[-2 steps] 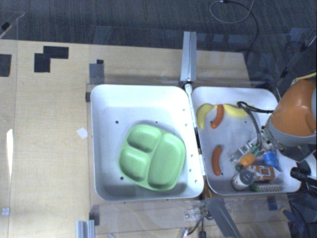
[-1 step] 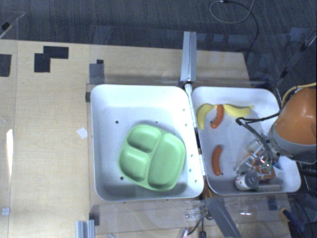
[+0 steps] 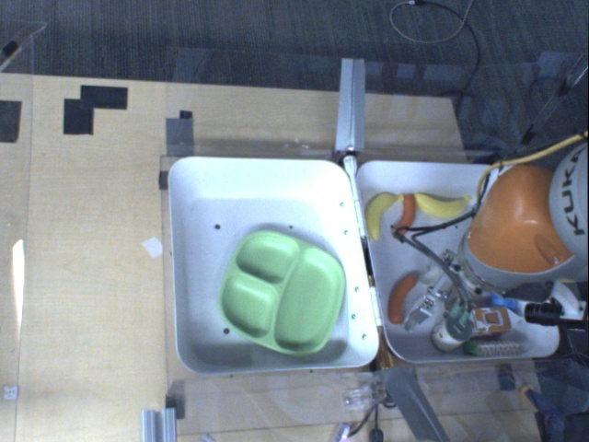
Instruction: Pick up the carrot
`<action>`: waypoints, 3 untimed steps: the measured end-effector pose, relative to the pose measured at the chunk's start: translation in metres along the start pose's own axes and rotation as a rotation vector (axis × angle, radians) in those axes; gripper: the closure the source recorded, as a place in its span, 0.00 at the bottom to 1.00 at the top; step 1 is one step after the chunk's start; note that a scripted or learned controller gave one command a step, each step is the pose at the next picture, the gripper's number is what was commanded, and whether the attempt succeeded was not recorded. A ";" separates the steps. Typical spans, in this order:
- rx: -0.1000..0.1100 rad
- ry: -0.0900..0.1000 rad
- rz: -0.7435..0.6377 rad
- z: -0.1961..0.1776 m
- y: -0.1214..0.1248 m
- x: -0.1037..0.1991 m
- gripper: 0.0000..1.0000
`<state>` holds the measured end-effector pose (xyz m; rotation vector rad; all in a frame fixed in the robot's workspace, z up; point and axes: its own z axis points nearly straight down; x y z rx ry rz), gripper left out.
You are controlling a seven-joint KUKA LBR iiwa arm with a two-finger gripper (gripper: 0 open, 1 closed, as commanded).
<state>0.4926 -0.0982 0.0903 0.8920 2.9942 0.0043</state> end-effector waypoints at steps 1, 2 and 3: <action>-0.006 -0.008 0.000 -0.012 0.003 -0.003 1.00; 0.006 0.005 0.230 -0.111 -0.073 -0.046 1.00; 0.006 0.005 0.231 -0.111 -0.073 -0.046 0.00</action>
